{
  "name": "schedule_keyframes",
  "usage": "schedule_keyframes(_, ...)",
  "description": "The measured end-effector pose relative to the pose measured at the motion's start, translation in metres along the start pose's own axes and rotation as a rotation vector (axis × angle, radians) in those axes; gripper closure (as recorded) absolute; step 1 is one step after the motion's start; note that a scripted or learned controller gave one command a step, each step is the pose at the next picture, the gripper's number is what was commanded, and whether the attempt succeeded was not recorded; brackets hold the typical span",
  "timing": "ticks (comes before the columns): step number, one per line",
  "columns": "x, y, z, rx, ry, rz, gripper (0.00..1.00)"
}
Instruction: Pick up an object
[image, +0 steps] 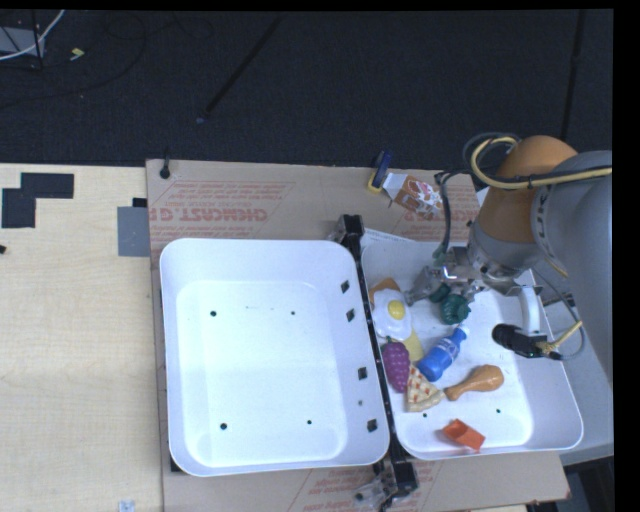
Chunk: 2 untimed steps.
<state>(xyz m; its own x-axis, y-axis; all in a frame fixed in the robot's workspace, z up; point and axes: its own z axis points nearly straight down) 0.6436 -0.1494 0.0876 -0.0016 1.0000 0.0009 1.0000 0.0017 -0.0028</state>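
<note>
My gripper (450, 302) hangs low over the upper middle of the right bin (560, 425), with the arm reaching in from the right. Just below it lies a small blue bottle (441, 354), tilted, its cap end pointing up towards the gripper. To the gripper's left lies a fried egg toy (392, 311). A purple piece (396, 364), a pizza slice (421, 391), a brown drumstick (476, 381) and an orange-red piece (462, 433) lie lower in the same bin. Nothing shows held in the gripper.
The left bin (185, 300) sits beside the right one, with a black divider (365, 330) between them. A small packet (417, 195) and a blue-yellow item (380, 172) lie on the cardboard behind the bins.
</note>
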Motion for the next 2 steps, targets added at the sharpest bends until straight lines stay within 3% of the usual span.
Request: schedule_keyframes(2, -0.027, 0.000, 0.000, -0.002, -0.001, 0.001, 0.00)
